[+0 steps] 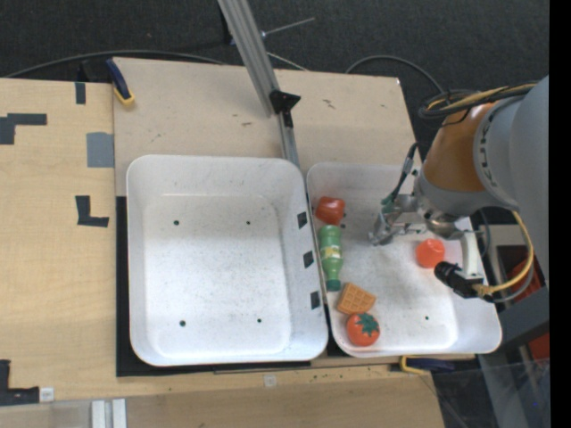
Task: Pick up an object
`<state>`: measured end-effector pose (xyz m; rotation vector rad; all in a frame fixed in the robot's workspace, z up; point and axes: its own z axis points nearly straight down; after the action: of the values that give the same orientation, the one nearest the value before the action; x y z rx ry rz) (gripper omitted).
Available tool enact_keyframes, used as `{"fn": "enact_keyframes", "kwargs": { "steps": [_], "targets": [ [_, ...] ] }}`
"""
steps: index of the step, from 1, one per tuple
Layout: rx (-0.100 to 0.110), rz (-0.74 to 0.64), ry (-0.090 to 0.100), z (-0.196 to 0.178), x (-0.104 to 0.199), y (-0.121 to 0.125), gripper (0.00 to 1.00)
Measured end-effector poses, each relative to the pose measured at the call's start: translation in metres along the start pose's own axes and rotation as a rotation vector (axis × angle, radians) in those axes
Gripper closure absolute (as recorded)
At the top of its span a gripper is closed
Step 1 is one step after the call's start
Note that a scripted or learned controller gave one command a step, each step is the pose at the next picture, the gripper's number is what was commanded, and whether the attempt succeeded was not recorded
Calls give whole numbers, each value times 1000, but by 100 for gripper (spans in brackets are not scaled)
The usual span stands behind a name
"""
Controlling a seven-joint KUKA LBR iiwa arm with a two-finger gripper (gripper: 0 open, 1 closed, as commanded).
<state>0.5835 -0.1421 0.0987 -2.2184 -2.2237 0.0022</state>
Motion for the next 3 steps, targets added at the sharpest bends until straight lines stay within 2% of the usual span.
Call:
{"fn": "enact_keyframes", "kwargs": {
  "steps": [1, 2, 3],
  "targets": [
    [-4, 2, 0, -43, -2, -2, 100],
    [-5, 1, 0, -90, -2, 8, 100],
    [-7, 1, -1, -153, -4, 4, 100]
  ]
}}
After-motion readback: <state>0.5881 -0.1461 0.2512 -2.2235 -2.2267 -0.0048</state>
